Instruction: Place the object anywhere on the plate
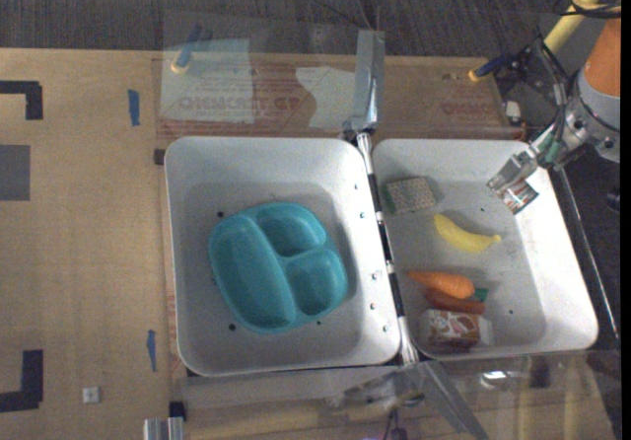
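While the arm [592, 93] reached in from the right, its gripper [514, 183] hung over the upper right part of the right bin [562, 270], above bare white floor; how far its fingers were parted could not be told, and nothing showed between them. Below it in that bin lay a yellow banana [465, 235], a tan speckled sponge [410, 195] near the upper left corner, an orange carrot [446, 284], and a small packet [455, 328] by the front wall; the banana lay apart from the others. Across the divide, the teal sectioned plate [279, 264] sat in the left bin [187, 231] on the table [79, 260]; its compartments held nothing.
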Tool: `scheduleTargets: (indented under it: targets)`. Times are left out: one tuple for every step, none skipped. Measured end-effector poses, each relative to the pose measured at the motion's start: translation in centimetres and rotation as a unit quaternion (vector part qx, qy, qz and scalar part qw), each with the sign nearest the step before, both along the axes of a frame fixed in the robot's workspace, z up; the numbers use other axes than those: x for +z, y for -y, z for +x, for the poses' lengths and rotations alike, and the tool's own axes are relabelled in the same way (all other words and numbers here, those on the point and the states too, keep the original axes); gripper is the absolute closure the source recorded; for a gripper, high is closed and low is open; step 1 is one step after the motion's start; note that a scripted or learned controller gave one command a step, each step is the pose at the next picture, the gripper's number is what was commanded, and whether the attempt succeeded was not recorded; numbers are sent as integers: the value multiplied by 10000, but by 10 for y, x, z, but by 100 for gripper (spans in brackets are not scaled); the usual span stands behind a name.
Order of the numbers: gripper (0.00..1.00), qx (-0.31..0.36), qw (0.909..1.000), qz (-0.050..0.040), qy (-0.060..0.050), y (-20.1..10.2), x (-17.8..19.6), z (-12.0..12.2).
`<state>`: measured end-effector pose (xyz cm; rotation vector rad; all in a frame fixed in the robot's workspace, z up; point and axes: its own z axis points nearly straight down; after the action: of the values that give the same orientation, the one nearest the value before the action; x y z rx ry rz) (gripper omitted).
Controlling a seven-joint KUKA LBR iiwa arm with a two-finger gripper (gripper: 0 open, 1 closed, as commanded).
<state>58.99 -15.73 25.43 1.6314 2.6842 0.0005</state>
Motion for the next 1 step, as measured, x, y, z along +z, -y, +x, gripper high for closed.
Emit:
scheduleTargets:
  targets:
    - [100,578,9983,2,-3,-82,-70,9]
